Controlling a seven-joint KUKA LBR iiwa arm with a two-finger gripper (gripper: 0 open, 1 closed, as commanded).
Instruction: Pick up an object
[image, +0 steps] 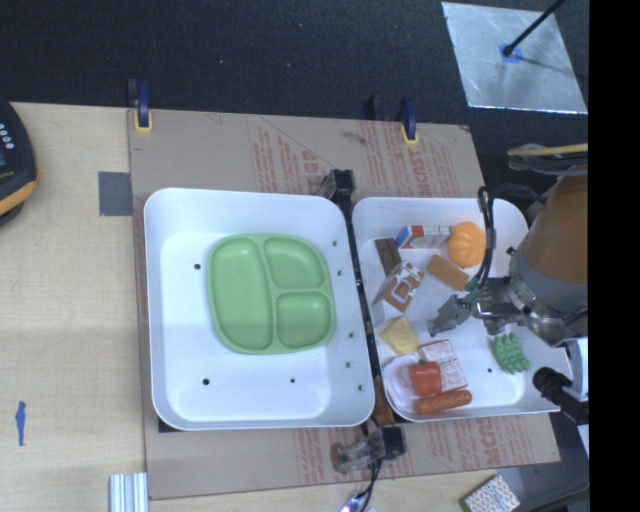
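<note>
Claw (450, 316) hovers over right bin (500, 400) — near yellow block (399, 336).

The pale wooden bench (60, 330) carries a brown cardboard sheet (250, 150) held by two blue clamps at twelve o'clock. On the sheet sit two shallow white bins, the left bin (170, 300) at nine o'clock, the right bin (375, 215) at three o'clock, touching.

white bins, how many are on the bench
2: the left bin holds a green divided plate; the right bin holds small food items under the gripper.
</note>
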